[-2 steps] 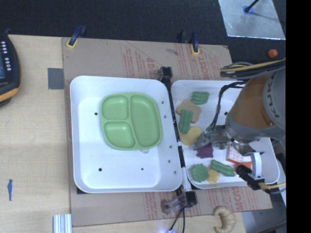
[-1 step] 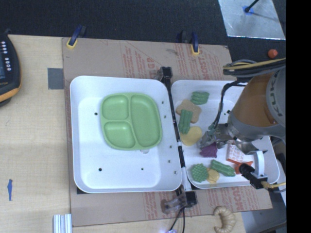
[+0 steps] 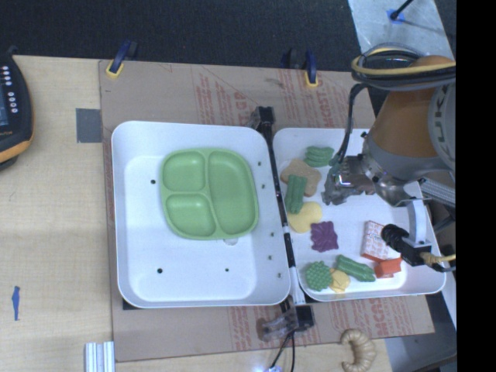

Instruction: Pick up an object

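Currently: gripper (image 3: 338, 190) low in right bin (image 3: 353, 291) (finger state indiscernible), beside tan toy (image 3: 304, 178); nothing visibly held.

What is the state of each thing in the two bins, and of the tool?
Green divided plate: flat in left bin, nothing on it.
Purple toy: lying loose in right bin.
Red-white packet: lying flat.
Tool: low over right bin, grasp unclear.

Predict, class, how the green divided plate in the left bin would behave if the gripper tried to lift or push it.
The green divided plate looks like moulded plastic, so probably stiff and light. It lies flat in the left bin, so it would likely slide, not tip. Its low rim may give the gripper little to pinch.
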Tool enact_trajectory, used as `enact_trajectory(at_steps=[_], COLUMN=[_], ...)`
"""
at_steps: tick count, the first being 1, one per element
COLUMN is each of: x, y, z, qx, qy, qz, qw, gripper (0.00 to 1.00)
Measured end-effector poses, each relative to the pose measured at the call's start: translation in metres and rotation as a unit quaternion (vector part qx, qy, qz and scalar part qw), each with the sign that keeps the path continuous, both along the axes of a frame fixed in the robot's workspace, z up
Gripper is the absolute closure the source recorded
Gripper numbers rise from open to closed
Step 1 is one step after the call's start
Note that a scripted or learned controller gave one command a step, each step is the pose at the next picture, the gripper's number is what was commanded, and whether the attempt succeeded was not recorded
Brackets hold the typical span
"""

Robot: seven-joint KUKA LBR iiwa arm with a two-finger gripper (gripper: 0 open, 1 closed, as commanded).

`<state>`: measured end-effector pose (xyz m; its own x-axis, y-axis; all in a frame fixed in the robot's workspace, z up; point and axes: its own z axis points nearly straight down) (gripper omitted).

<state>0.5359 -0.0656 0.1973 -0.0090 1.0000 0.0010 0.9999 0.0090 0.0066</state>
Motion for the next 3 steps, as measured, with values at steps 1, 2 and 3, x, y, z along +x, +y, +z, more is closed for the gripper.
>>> enact_trajectory(at_steps=[1, 2, 3], x=[-0.003, -0.046, -0.017], y=[-0.003, -0.033, -0.063], z=[-0.006, -0.111, -0.105], qx=[-0.0002, 0.0, -0.0011], qy=[0.005, 0.01, 0.003], qz=[-0.002, -0.004, -0.004], qw=[1.0, 0.9999, 1.0], gripper=[0.0, 0.0, 0.0])
